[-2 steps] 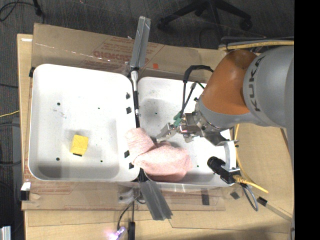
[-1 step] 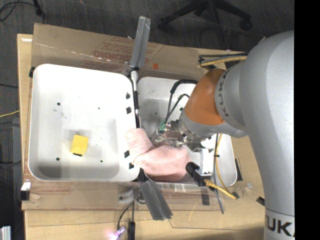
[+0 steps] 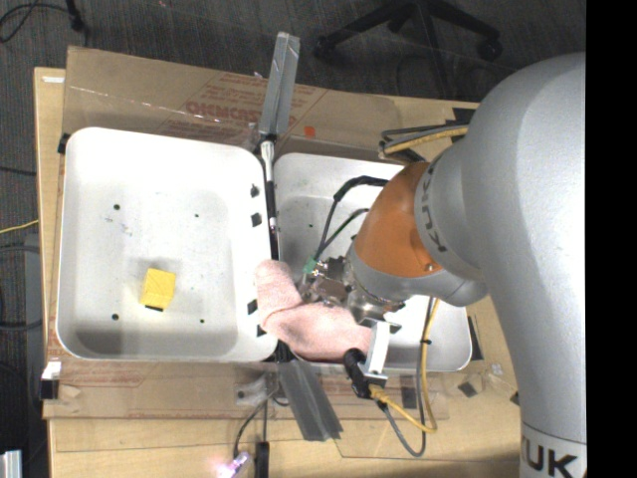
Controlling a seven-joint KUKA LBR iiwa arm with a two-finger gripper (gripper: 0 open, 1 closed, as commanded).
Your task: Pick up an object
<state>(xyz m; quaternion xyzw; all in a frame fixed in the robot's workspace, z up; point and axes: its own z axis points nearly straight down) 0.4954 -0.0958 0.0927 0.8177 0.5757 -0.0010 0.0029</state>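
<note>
Pink cloth (image 3: 304,319) lies crumpled in the right bin (image 3: 299,182), against its near-left corner, bunched up by the divider (image 3: 269,217) between the 2 bins. Tool (image 3: 326,285) sits low at the cloth's upper edge, just beside or touching it; cannot tell which, and cannot tell how the tool stands, since the wrist hides it. Orange band (image 3: 393,237) and grey arm (image 3: 518,207) cover most of the right bin. Left bin (image 3: 90,167) holds 1 small yellow block (image 3: 158,288), near its front-left area, well apart from the cloth. Both bins rest on the worktop (image 3: 139,83), which is lined with cardboard
</note>
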